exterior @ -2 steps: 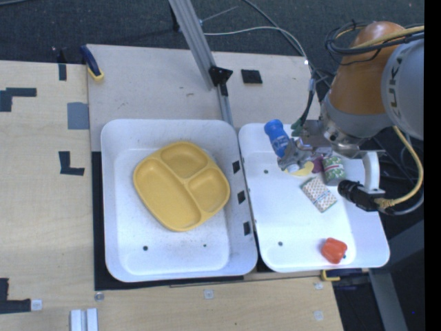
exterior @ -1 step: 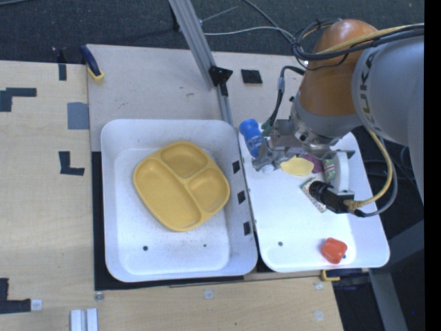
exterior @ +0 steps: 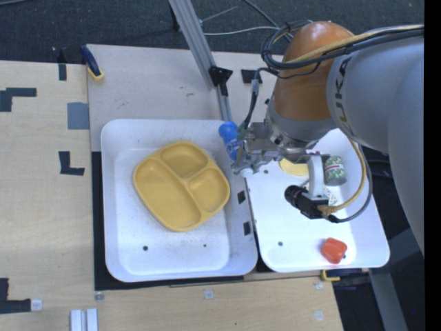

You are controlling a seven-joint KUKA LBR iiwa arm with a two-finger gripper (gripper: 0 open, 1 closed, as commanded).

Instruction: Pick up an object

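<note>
My gripper (exterior: 242, 158) hangs over the divide between the two bins, at the right bin's (exterior: 358, 254) upper left corner, under the grey and orange wrist. A small blue object (exterior: 227, 131) sits right at the gripper's upper left side; whether it is held is hidden by the gripper body. In the left bin (exterior: 124, 254) a yellow divided plate (exterior: 182, 185) lies flat. The right bin holds a red object (exterior: 334, 249) near its front edge, a green and white object (exterior: 335, 169), and a pale yellow item (exterior: 295, 167) partly hidden under the arm.
A black part with cables (exterior: 304, 203) hangs from the arm over the right bin's middle. A slanted metal pole (exterior: 196, 40) crosses the back of the bench toward the bins. A blue and yellow clamp (exterior: 91, 63) sits at the back left corner.
</note>
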